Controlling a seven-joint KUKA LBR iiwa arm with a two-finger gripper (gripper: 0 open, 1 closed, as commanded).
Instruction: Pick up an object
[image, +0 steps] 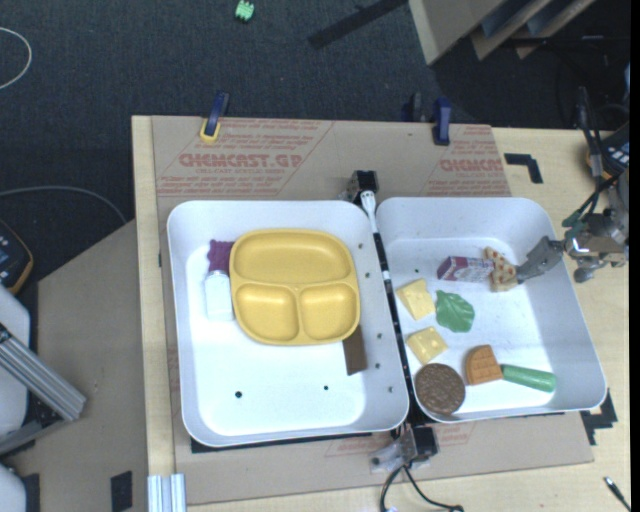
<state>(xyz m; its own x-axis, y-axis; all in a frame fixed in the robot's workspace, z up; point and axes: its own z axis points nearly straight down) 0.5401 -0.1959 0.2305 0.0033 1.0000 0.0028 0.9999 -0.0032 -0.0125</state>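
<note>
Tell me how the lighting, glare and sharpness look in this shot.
Camera view: even, soft light; the white bins are bright and nearly washed out, with a pale object at the left bin's edge barely separable; the yellow divided plate shows mild sheen; the gripper at the right bin's rim looks soft; the dark floor is underexposed.

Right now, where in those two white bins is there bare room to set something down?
Left bin: bare floor in front of the yellow tray. Right bin: bare far-left corner and right side. Crowded around the cheese, green leaf and cookie.
</note>
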